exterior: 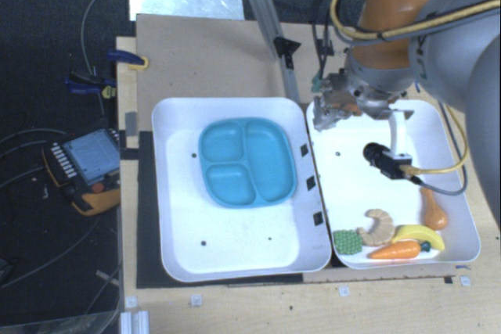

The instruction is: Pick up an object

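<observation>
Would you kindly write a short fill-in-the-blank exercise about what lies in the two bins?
1. The blue divided plate lies in the ____ bin.
2. The plate has ____ compartments.
3. The banana lies in the right bin, just above the orange ____.
4. The hand hangs over the right bin's ____ corner.

Missing words: left; three; carrot; upper left

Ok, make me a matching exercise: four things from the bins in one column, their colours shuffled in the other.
Things:
1. divided plate
2. banana
3. carrot
4. broccoli piece

Colours:
A. orange
B. green
C. blue
D. yellow

Pairs: 1-C, 2-D, 3-A, 4-B
</observation>
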